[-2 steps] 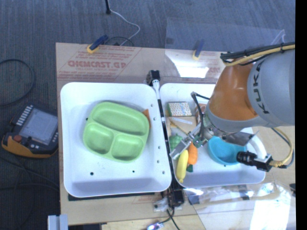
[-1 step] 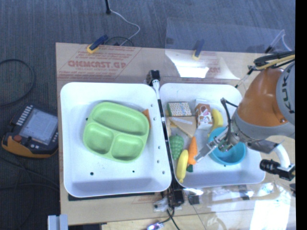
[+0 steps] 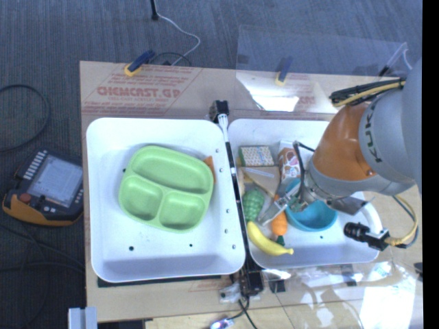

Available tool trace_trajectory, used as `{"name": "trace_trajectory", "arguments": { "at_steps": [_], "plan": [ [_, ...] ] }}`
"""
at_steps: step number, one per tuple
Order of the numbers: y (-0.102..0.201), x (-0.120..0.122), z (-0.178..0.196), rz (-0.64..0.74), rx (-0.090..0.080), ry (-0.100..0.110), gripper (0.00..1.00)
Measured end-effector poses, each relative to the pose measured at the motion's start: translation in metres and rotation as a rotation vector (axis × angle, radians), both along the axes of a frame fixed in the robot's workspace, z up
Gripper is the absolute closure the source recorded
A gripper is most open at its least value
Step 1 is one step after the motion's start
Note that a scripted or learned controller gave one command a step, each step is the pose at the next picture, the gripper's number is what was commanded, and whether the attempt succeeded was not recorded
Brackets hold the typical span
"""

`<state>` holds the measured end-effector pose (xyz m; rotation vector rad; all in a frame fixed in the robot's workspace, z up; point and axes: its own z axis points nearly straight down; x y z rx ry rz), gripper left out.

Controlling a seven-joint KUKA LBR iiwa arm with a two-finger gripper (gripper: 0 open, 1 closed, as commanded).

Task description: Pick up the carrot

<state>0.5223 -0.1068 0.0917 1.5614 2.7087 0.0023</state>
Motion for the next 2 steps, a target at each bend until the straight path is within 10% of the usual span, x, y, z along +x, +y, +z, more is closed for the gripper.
{"name": "trace_trajectory", "arguments": {
  "at_steps": [1,2],
  "plan": [
    [0.000,0.003,0.013,0.001,-0.003,-0.009,1.00],
    [0.071,0.012,0.094,-0.166,0.007,0.008,1.00]
  ]
}}
